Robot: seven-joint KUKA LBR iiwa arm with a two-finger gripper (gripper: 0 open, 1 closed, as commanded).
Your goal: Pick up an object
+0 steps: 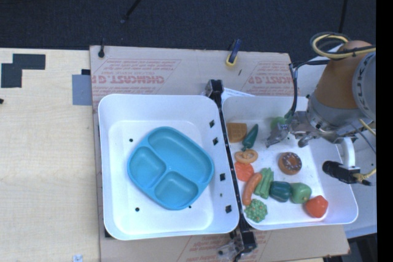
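I've got the arm (344,80) coming in from the right, orange band over the right bin (344,208), w/ the gripper (284,134) low over the bin's upper middle. Can't tell from up here how the jaws stand; the metal bits blur together, and I see nothing pinched between them.

Toy food sits loose in the right bin: a brown bread-like piece (236,131) at upper left, dark green pepper (250,137) just beside it, a slice w/ orange rim (245,156) below, a red tomato-ish piece (244,171), carrot (250,187), green stalks (264,183), broccoli (256,210) near the front edge. Donut (290,162) lies just below the gripper, apart from it. Teal-green veg (280,191), green piece (300,192) and red strawberry-like piece (316,207) line the front right.

Left bin (113,205) holds a blue divided plate (170,167), lying flat.
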